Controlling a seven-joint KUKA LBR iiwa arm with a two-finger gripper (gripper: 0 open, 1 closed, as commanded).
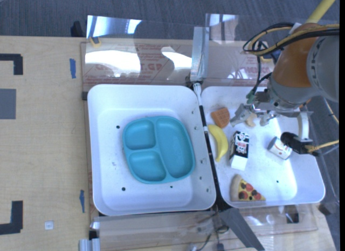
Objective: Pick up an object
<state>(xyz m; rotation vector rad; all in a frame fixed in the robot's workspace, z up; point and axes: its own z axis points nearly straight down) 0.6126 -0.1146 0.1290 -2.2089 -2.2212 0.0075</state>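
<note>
Metal hand spread apart above the right bin, gripping nothing.

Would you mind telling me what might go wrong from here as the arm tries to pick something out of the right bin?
1. The pincer hangs at the far side of the right bin, with a small pale item just beneath it and an orange piece close by; it may nudge one while closing on the other.
2. The banana lies against the divider, leaving little finger room on that side.
3. The black-and-white carton sits close to the banana, so grasping either may shift both.
</note>
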